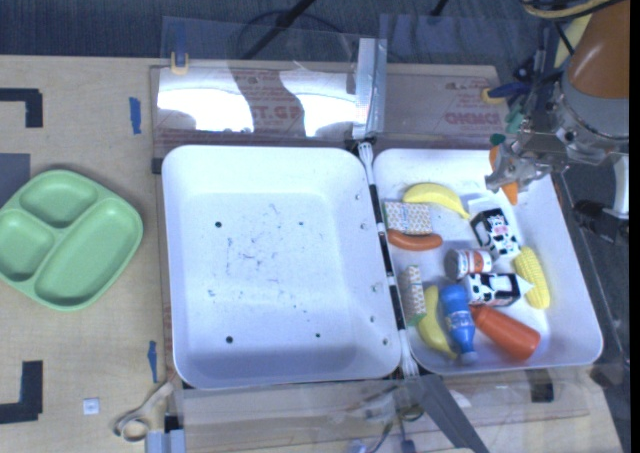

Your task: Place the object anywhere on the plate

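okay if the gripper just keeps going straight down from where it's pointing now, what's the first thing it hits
Probably the white floor at the back of the right bin, or the banana just beside it. The gripper hangs above that corner; depth is hard to judge from this slant.

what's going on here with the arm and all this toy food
The arm's hand hovers over the top right corner of the right bin, which holds a heap of toy food: a banana, a hot dog, corn, a blue bottle and a carrot. Nothing shows between its fingers. The green plate sits on the bench, left of the left bin, with no toy on it yet.
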Action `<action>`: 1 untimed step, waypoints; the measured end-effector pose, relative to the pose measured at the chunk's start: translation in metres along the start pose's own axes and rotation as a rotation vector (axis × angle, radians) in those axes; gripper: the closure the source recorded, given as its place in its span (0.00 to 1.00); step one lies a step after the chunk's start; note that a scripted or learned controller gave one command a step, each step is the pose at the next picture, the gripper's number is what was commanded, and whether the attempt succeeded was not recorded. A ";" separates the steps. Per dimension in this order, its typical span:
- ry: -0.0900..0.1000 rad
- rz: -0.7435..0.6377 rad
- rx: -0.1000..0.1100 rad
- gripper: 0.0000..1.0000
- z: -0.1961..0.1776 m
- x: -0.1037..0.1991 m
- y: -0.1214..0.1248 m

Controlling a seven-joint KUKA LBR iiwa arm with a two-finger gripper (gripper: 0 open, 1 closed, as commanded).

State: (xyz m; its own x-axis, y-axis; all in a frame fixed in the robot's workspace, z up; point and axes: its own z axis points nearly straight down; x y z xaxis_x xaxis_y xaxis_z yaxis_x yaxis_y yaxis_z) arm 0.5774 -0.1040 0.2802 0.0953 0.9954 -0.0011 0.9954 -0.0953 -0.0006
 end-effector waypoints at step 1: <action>0.000 -0.128 -0.004 1.00 -0.068 0.028 -0.001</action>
State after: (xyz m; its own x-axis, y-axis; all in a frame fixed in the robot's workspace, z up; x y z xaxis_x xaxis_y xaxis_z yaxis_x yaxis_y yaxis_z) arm 0.5787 -0.0761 0.3484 -0.0324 0.9995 -0.0015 0.9995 0.0324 0.0029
